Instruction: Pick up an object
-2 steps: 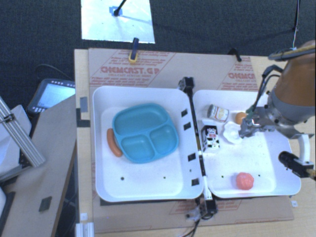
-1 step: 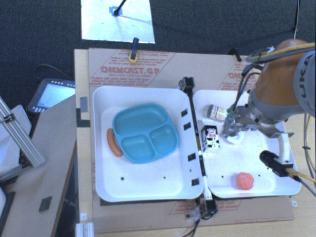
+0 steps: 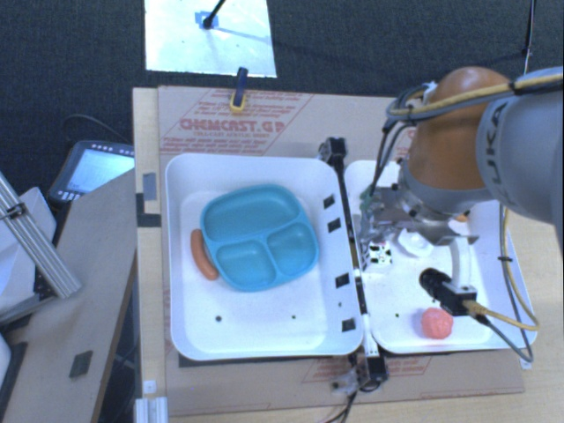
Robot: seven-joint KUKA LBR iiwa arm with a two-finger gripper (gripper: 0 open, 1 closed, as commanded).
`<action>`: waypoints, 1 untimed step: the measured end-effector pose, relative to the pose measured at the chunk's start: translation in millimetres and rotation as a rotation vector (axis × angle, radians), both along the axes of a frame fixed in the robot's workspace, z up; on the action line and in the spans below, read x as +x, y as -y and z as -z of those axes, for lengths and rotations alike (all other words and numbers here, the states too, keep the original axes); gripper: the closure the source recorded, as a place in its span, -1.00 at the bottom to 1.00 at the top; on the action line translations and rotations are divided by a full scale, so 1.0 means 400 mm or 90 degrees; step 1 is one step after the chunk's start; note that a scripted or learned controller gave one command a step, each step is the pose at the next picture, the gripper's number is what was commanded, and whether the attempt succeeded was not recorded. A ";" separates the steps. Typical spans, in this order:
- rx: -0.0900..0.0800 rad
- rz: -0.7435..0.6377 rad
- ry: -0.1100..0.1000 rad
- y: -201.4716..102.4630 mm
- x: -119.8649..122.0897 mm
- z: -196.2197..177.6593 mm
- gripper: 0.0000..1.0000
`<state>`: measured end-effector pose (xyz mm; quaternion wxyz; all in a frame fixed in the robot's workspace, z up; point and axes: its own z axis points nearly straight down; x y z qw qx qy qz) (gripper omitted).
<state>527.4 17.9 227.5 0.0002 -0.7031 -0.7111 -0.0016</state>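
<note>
Camera view: hand (image 3: 381, 236) hangs low at the right bin's (image 3: 493, 337) nine o'clock; its state I cannot tell; pink ball (image 3: 436, 322) at five o'clock.

Bright, even light from overhead washes my two white bins (image 3: 264, 170) nearly to glare, soft shadows sit beneath the blue tray (image 3: 258, 236) and my arm (image 3: 493, 139), and the whole view is slightly soft and grainy.
</note>
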 end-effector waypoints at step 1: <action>0.000 0.000 -0.001 -0.149 -0.009 -0.017 1.00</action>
